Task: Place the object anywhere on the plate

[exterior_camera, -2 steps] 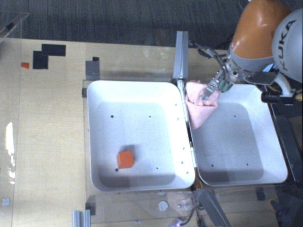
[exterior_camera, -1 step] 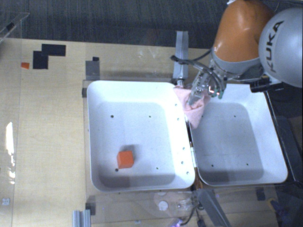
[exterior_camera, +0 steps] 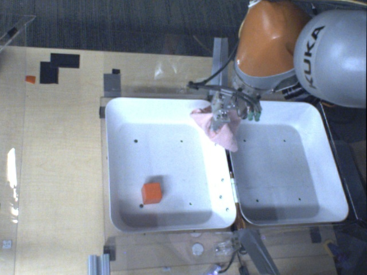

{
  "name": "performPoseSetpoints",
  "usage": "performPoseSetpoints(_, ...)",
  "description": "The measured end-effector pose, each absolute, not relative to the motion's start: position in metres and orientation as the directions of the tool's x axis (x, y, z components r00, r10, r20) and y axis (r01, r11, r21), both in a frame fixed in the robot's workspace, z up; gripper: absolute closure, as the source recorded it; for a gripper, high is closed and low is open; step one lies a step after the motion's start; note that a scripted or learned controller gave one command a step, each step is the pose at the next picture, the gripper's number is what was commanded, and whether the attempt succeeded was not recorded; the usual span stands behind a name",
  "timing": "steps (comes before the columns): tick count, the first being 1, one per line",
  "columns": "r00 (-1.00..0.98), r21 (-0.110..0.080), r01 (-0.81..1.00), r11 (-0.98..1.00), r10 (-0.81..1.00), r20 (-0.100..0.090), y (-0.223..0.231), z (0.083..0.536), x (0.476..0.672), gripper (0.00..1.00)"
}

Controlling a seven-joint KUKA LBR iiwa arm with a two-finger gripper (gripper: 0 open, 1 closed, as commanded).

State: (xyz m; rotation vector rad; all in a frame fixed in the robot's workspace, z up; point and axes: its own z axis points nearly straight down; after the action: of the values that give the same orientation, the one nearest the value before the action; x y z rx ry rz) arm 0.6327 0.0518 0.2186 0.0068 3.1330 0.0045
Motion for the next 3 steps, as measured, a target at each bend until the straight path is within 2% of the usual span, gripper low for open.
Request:
performPoseSetpoints(2,-1.0,0.004,0.001,1.0,0.001,-0.009,0.162,0.237,0.628,1.0)
performPoseSetpoints(3,-1.0,0.004,0.0,1.0,0.0,-0.005,0.212,0.226,0.618,1.0)
